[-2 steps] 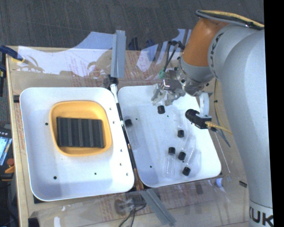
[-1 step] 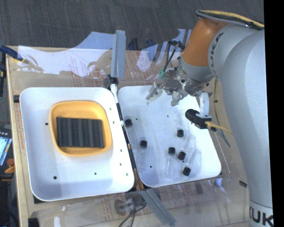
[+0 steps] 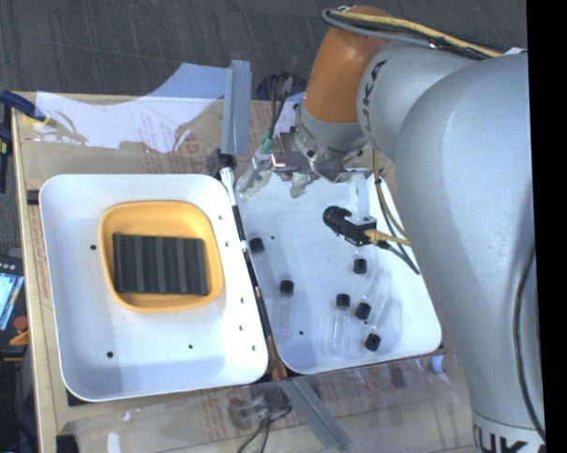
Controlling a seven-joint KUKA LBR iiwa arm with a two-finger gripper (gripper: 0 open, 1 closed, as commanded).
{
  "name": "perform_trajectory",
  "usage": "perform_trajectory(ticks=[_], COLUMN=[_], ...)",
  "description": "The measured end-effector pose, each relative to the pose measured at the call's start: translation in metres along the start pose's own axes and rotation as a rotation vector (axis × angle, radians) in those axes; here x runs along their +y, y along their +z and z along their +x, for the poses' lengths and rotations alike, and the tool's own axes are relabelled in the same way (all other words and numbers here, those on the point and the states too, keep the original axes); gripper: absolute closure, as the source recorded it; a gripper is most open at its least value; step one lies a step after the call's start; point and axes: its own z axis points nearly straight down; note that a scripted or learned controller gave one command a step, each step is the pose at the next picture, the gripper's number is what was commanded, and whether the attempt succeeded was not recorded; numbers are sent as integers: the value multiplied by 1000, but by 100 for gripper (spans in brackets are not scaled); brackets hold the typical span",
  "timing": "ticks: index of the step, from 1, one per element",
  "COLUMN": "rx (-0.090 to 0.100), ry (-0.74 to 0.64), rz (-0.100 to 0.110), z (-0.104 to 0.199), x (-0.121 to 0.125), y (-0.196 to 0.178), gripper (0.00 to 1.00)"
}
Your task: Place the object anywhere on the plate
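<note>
White right bin [image 3: 410,333]: clear vial [image 3: 339,329] below claw [image 3: 272,179].

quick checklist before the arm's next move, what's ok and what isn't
1. Plate lies flat in the left bin: ok.
2. Plate top free: not ok, a dark ribbed block lies on it.
3. Small dark pieces and clear vials lie in the right bin, within reach: ok.
4. Gripper hangs over the right bin's far edge: ok.
5. Object between the fingers: cannot tell, too blurred.
6. Cable trails over the right bin: not ok, it may snag.
</note>
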Motion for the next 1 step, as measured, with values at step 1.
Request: perform_trajectory(ticks=[1], rx=[-1], ry=[-135], rz=[-1], z=[55], x=[1], y=[-17], gripper=[0])
